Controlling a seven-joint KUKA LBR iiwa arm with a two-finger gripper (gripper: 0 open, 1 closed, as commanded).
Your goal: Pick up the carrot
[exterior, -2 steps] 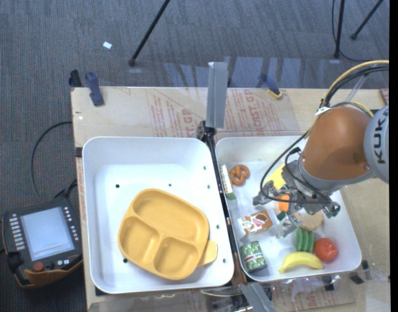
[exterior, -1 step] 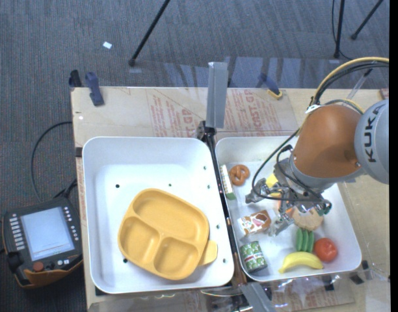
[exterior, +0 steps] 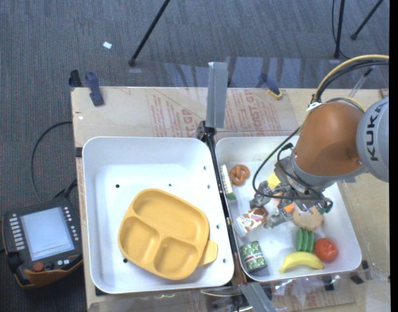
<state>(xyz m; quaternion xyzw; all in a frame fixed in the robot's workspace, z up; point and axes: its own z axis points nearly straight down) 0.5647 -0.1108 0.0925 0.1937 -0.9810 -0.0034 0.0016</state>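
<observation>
In the right bin (exterior: 350, 221), the fingers (exterior: 285, 208) are down among the food — whether apart or together, I cannot tell. The carrot (exterior: 287, 208) shows as a small orange bit right at them, the cookie (exterior: 307, 219) just beside, the carton (exterior: 252, 220) on the other side.

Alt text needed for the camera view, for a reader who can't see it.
The gripper is low in the right bin, over a small orange piece, among a pretzel, banana and tomato. A yellow divided tray lies in the left bin.
</observation>
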